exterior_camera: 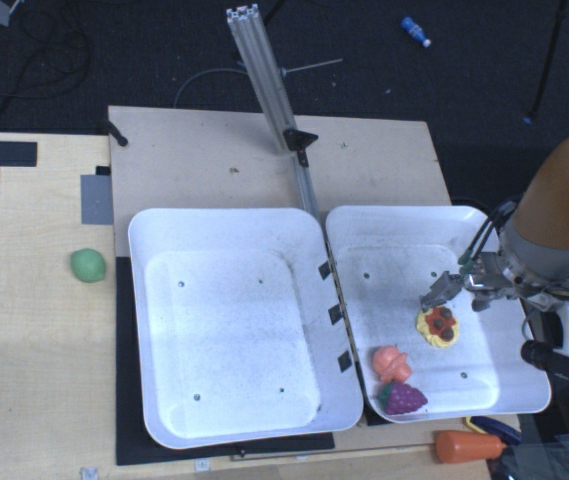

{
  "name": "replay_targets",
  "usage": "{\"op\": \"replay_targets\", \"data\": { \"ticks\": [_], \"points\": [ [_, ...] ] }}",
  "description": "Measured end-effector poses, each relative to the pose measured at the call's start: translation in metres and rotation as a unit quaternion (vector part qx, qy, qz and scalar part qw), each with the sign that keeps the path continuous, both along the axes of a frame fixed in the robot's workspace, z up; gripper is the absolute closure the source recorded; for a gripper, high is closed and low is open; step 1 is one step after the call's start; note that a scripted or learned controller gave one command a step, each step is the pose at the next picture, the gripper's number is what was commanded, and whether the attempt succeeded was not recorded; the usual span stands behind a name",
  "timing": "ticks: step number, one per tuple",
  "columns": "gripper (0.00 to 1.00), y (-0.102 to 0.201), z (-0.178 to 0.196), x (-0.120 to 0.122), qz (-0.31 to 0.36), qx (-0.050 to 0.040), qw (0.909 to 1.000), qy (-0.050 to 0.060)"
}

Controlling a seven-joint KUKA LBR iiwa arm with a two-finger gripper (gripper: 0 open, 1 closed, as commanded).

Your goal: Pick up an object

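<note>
Camera view shows the gripper [451, 290] poised in the right bin [384, 238], its finger state unclear, just above the yellow-and-red toy [438, 327].

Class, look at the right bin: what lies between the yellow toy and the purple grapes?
In the camera view, the pink toy lies between the yellow toy and the purple grapes.
</note>
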State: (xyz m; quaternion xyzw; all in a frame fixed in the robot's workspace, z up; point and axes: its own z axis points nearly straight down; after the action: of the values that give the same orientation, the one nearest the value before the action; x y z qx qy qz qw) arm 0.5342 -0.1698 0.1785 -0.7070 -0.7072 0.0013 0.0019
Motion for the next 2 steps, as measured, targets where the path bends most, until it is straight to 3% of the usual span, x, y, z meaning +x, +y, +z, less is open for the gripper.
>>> {"op": "replay_targets", "data": {
  "ticks": [1, 2],
  "points": [
    [0.0, 0.007, -0.044, -0.002, 0.0, 0.0001, 1.0, 0.0],
    [1.0, 0.005, -0.032, -0.001, -0.001, -0.0004, 1.0, -0.002]
  ]
}}
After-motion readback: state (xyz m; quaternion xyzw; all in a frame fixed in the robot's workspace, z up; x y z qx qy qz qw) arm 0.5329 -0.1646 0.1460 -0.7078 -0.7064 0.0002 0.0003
